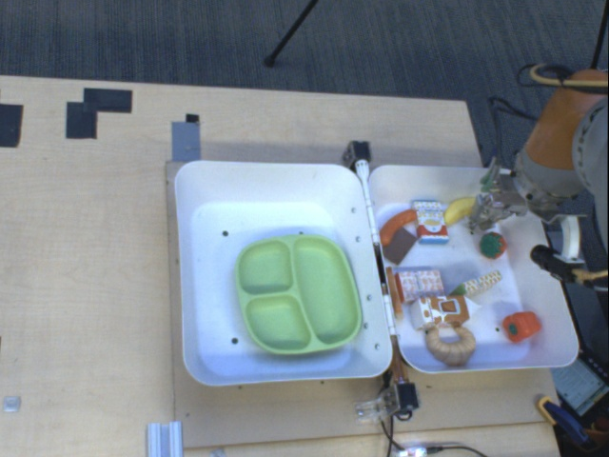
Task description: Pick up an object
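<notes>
A: Is the end effector (487, 209) spread or pinching?
B: Cannot tell; too small. The banana (461, 209) lies just left of it, the green ball (492, 246) just below, near the right bin's rim (567, 324).

We see two bins side by side on bench (86, 284) — left bin (205, 255), right bin (552, 346). Divided plate (299, 294) in left bin, centred. In right bin: carton (429, 221) at back, banana (460, 209) just right of it, bagel (450, 344) at front, tomato (520, 327) to bagel's right. Gripper (487, 208) over back of right bin — beside banana.
</notes>
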